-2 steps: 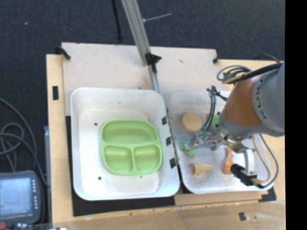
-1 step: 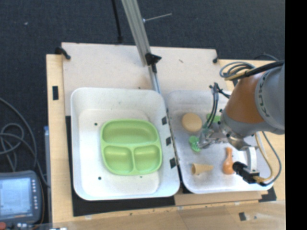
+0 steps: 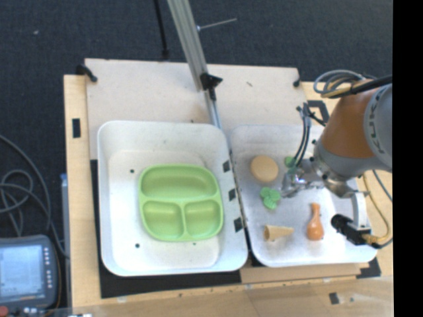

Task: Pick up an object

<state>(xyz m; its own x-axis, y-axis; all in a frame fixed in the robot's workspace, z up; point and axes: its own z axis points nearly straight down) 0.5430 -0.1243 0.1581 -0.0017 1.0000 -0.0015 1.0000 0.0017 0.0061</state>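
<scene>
The claw (image 3: 289, 185) sits low in the right bin (image 3: 344, 256), just beside the green piece (image 3: 269, 197); you cannot tell from this slanted overhead view whether it is spread or pressed together, and nothing is seen pinched in it.

Risks, as judged from here: the green piece lies at the claw's tip, so a slightly off descent could nudge it aside instead of trapping it. The tan round piece (image 3: 264, 168) lies near enough to be bumped or caught alongside. The cone (image 3: 277, 232) and the orange bottle-shaped toy (image 3: 314, 222) are further off and unlikely to interfere. Cables at the wrist hang close to the bin's rear wall and could snag.

Pose: the arm (image 3: 353, 134) comes in from the right, orange band over the bin, wrist bent downward toward the bin's middle. The left bin (image 3: 119, 144) holds a green divided plate (image 3: 180, 201), well apart.
</scene>
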